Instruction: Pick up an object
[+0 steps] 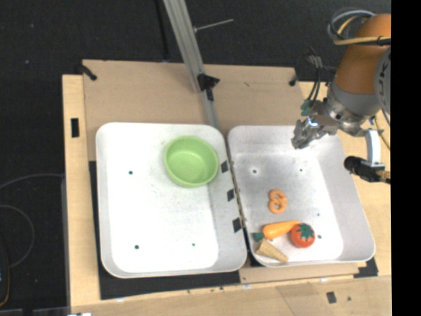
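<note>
A tan wooden desk (148, 91) on dark flooring carries 2 shallow white bins. The left bin (118, 196) holds 1 light-green plastic bowl (191, 161) near its far right corner. The right bin (329, 183) holds a small orange pretzel-shaped toy (277, 201) mid-bin and, along its near edge, an orange toy carrot (279, 229), a red toy tomato (302, 235) and a tan wedge (272, 251). The tool (304, 137) hangs over the right bin's far right corner, apart from every item; its state: cannot tell.

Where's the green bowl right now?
In the camera view, the green bowl sits in the left bin, toward its far right corner, close to the divide with the right bin and well apart from the gripper.
</note>
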You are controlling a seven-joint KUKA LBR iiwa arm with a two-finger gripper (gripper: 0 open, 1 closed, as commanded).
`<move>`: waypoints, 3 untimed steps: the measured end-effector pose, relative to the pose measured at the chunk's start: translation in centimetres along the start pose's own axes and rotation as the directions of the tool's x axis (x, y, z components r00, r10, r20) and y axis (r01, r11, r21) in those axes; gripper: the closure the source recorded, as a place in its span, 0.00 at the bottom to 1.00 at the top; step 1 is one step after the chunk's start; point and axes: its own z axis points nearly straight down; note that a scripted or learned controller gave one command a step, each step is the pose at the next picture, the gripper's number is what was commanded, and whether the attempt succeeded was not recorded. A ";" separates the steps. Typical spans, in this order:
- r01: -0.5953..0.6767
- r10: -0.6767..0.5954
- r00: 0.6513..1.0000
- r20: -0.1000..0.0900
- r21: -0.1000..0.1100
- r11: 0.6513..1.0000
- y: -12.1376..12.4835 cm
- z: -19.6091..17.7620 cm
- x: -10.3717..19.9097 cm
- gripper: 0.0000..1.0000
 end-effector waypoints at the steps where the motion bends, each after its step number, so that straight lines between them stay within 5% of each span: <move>1: 0.006 -0.006 1.000 0.000 -0.003 1.000 -0.2 -6.4 0.3 1.00; 2: 0.008 -0.008 1.000 -0.001 0.002 1.000 -0.1 -7.6 0.3 1.00; 3: 0.010 -0.010 1.000 -0.002 0.005 1.000 -0.3 -7.5 6.3 1.00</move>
